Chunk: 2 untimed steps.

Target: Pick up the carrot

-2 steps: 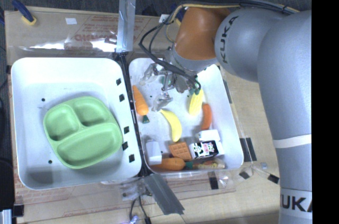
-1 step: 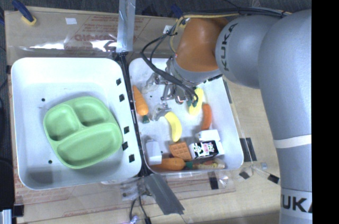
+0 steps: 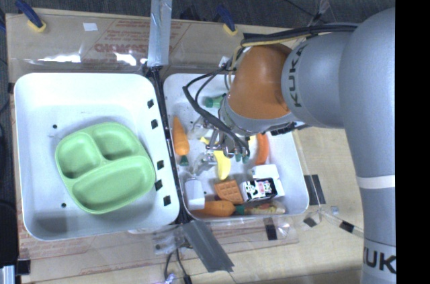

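The carrot (image 3: 180, 135) is a slim orange piece lying lengthwise against the left wall of the right bin (image 3: 295, 162). My gripper (image 3: 222, 148) hangs low over the middle of that bin, a little to the right of the carrot and apart from it. The orange wrist band and grey arm cover the bin's far half. Nothing shows as held. A yellow piece (image 3: 222, 166) lies just below the gripper.
The right bin also holds a white block (image 3: 195, 195), a waffle-like piece (image 3: 229, 191), a black-and-white box (image 3: 261, 189), an orange-red piece (image 3: 263, 148), another orange piece (image 3: 219, 209) and a green item (image 3: 213, 101). A green divided plate (image 3: 104, 166) lies in the left bin (image 3: 40, 95).
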Motion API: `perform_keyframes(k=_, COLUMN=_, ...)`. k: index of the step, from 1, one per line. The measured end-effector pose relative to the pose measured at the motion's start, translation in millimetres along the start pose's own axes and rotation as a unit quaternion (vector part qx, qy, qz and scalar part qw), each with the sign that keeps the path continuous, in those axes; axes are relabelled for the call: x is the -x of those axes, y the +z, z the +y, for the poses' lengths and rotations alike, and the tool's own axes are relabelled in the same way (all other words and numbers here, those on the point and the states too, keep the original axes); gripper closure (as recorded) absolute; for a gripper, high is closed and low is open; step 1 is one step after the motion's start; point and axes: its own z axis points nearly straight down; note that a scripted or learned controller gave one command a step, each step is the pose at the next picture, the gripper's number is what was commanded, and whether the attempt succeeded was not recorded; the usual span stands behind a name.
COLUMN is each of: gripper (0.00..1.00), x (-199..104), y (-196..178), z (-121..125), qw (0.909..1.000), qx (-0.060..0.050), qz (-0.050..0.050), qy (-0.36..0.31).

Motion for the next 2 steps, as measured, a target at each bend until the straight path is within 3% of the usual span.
perform_keyframes(k=1, gripper=0.0, x=53.9, y=-1.8, z=1.4, qw=0.9638, qx=-0.001, qz=-0.002, qy=0.267)
perform_keyframes(k=2, gripper=0.0, x=56.7, y=-1.3, z=-0.6, qw=0.935, qx=-0.002, qz=-0.002, qy=0.355)
